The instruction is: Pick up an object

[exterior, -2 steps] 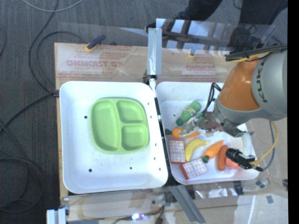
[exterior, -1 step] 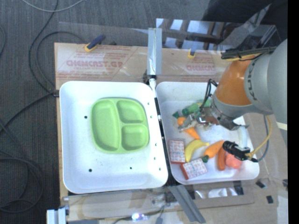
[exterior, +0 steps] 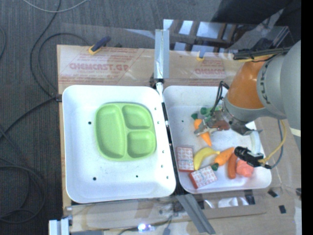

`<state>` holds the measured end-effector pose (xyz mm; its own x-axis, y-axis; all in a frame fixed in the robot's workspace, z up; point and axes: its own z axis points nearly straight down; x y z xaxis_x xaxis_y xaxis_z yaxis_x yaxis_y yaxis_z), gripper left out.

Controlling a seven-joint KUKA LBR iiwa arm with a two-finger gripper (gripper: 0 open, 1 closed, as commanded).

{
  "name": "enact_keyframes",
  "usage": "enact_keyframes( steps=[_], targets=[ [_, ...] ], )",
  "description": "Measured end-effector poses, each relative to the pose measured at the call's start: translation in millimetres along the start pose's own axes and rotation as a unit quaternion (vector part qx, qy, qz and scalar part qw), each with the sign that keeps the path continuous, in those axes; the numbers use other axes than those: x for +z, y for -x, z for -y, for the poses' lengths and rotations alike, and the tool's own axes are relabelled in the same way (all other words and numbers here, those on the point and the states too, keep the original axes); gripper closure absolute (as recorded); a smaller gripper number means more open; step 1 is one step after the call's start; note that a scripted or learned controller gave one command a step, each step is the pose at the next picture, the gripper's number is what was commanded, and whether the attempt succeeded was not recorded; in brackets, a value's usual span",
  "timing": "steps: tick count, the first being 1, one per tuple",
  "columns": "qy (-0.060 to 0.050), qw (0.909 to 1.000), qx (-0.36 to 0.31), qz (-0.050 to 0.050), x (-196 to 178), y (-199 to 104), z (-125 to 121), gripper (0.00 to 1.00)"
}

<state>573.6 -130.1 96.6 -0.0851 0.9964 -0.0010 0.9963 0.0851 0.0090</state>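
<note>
Left bin: one green divided tray, three compartments, all bare. It's well left of the gripper and not the pick target.

Right bin holds the toy food, placed here relative to the gripper:
- two red-and-white printed cards, below-left of it, near the bin's front wall
- one yellow banana, just below it
- small orange carrot piece, touching or just under the tool tip
- another small orange piece and a small green bit, just left of it
- one larger carrot, below-right, with a second orange-red piece next to it
- one pink-red lump, further right and partly under a black cable clip

Gripper is low in the right bin over the small carrot cluster. Can't tell whether the claw is released or clenched; nothing visibly grasped.

Likely step: closing in on the small carrot piece. To do it well: centre over a single piece, since the neighbours are tight and a double-grab or nudge is likely. Align the tool across the carrot's narrow axis and go fully down before closing. Keep the cable off the banana.
</note>
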Motion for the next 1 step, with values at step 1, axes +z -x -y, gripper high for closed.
enact_keyframes(
  steps=[1],
  targets=[
    [-0.007,0.9772,0.212,0.003,-144.0,-67.6,6.4,1.00]
  ],
)
